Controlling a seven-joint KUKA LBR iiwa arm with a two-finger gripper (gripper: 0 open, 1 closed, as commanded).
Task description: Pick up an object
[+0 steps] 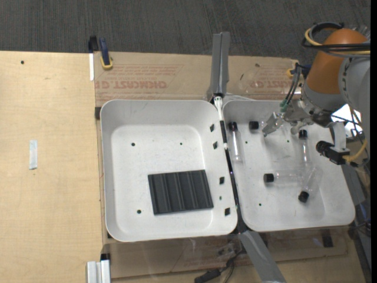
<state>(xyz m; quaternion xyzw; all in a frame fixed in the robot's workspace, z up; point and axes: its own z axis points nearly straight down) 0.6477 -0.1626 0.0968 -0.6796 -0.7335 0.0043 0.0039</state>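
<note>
A black ribbed rectangular pad (179, 192) lies flat in the left bin (118, 158), toward its front. The right bin (330, 214) holds several clear tubes with black caps: one along the left wall (234, 141), one lying across the middle (287, 178), and one slanting toward the front right (307, 187). My gripper (274, 124) hangs over the back of the right bin, just right of a loose black cap (254, 124) and above the tubes. I see nothing held in it.
A grey divider post (220, 63) rises behind the seam between the bins. The arm's orange band (330, 63) and cables crowd the right bin's back right corner. Cardboard (153, 78) lies behind the bins, and a bare wooden bench (47, 158) extends left.
</note>
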